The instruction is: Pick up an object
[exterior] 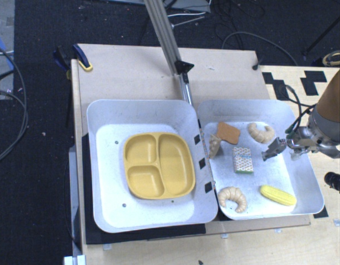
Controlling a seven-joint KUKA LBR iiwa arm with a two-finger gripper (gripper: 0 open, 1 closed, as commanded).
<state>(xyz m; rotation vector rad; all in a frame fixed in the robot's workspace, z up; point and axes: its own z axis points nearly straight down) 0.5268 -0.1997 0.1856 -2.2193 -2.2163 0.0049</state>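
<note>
White plastic lies under my gripper [276,148], which hovers in the right bin [308,195]. My fingers are spread apart, holding nothing, beside the sponge [243,160].

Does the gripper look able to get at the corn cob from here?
Probably yes. The gripper hovers over the right bin, and the corn cob lies just below it in the view, apart from the croissant and sponge, with nothing between.

Reaching in from the right, grey arm [331,105] bent low, its 2-finger dark gripper [275,148] pointing left, nothing visible between fingers.
</note>
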